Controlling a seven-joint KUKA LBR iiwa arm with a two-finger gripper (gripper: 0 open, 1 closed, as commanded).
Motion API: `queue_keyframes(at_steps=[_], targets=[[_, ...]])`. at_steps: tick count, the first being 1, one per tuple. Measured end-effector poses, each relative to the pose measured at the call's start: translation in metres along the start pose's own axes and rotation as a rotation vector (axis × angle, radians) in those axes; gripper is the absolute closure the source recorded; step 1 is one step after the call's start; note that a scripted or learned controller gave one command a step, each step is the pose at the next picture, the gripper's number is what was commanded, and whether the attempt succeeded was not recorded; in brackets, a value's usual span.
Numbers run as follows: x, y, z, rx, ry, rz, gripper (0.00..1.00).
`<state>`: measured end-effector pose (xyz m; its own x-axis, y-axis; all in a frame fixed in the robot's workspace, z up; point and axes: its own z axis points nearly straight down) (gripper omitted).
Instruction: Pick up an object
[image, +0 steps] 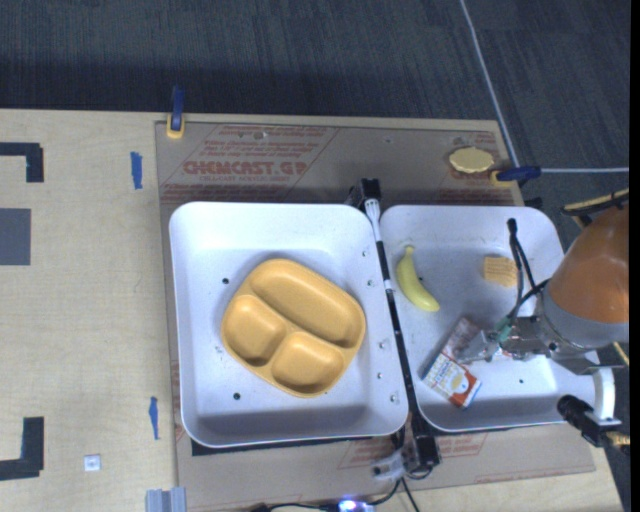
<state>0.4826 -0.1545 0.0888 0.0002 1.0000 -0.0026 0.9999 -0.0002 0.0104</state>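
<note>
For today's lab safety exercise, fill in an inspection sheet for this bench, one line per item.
Surface: cardboard sheet under two white bins.
Job's things: yellow divided tray in left bin; banana, snack packet and tan piece in right bin.
Clutter: tan disc on cardboard.
Grippers: claw low over right bin, beside packet.
Cables: black cable along arm.
Surroundings: dark carpet.

My two shallow white plastic bins (200, 300) look smooth and a bit shiny. The yellow three-part plastic tray (292, 325) looks smooth and soft-glossy. The small yellow banana (415, 281) looks like shiny plastic. The little crinkly packet (455, 365) looks like glossy foil or paper. The flat brown cardboard sheet (260, 165) under the bins is dull. The pale bench top (80, 330) looks like matt wood.
</note>
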Motion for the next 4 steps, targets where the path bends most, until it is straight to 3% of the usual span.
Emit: queue_keyframes(at_steps=[1,2,3,4], targets=[[0.061,0.001,-0.001,-0.002,0.0,0.0,0.0],[0.061,0.001,0.0,-0.003,0.001,0.001,0.0],[0.06,0.003,-0.011,-0.009,-0.001,0.002,1.0],[0.06,0.003,-0.011,-0.009,-0.001,0.001,0.0]])
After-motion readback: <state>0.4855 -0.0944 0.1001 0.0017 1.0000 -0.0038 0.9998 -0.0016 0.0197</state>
